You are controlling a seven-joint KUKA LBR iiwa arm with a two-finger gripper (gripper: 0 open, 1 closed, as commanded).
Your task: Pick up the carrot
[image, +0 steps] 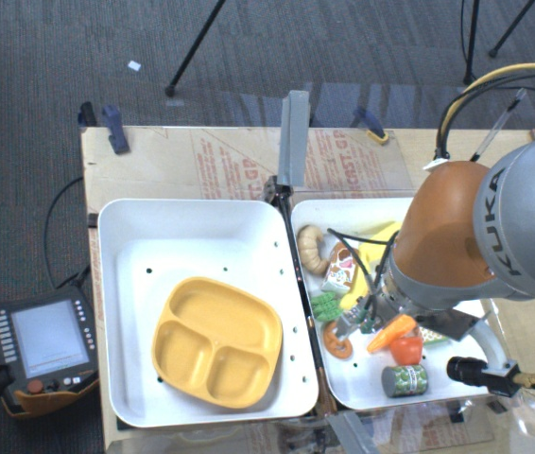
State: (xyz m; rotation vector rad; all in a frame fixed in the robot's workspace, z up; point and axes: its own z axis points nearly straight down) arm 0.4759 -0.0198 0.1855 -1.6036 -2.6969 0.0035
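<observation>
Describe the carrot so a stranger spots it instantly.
Look in the right bin, under the grey-and-orange arm. The carrot lies slanted near the bin's middle, beside a red vegetable and above a green can. It alone is long, tapered and orange.

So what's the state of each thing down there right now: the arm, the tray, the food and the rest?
Arm: reaching low over the right bin.
Carrot: lying tilted in the right bin, just below the wrist.
Yellow tray: flat in the left bin, compartments bare.
Green can: on its side.
Red pepper: lying against the carrot.
Handheld screen: on the floor, display pale.
</observation>
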